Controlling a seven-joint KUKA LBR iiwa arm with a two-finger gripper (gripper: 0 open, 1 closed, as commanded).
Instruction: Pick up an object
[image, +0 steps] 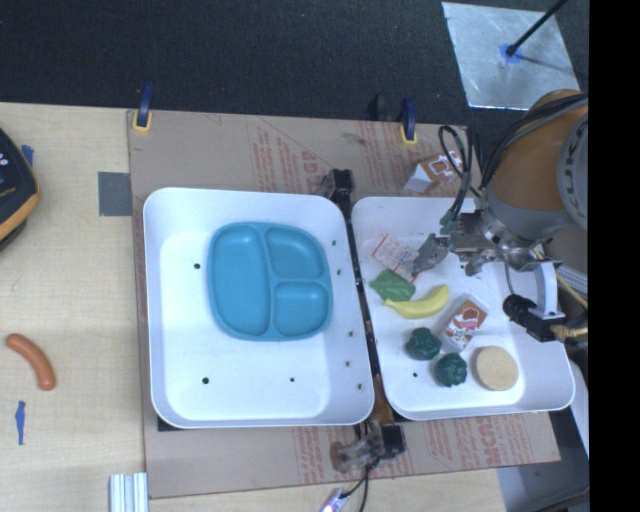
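Camera view: 2 white bins sit side by side on brown cardboard. The left bin (160, 300) holds 1 blue divided plate (268, 280), lying flat near its centre. The right bin (545, 385) holds the candidate objects: a small printed packet (392, 252), a green leafy piece (392, 287), a yellow banana (420, 302), a red and white packet (465, 320), 2 dark green lumps (422, 345) (450, 370), and a tan round disc (495, 367). The gripper (432, 253) hangs over the upper part of the right bin, just beside the printed packet; nothing visible between its fingers. Jaw state: cannot tell. Outside the bins, a sausage (32, 360) lies on the bench at far left.
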